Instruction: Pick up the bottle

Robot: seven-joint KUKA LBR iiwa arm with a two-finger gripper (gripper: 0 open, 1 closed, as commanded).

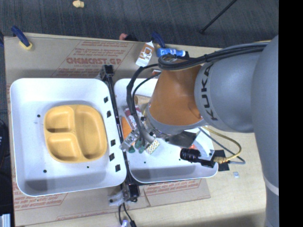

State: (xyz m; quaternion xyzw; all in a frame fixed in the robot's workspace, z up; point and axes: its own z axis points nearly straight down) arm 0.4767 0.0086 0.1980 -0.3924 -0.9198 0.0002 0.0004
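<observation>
Arm (227, 93) reaches into the right bin (165, 174), covering most of it. Gripper (137, 143) sits low near that bin's left wall, among small cluttered items; can't tell its opening or any hold. Bottle possibly hidden under the arm, unclear. Left bin (28, 174) holds a yellow divided tray (75, 132).

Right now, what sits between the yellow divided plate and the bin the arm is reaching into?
In the camera view, the left bin's white wall, marked with black squares, and a black strip along the seam lie between the yellow divided plate and the right bin.
</observation>
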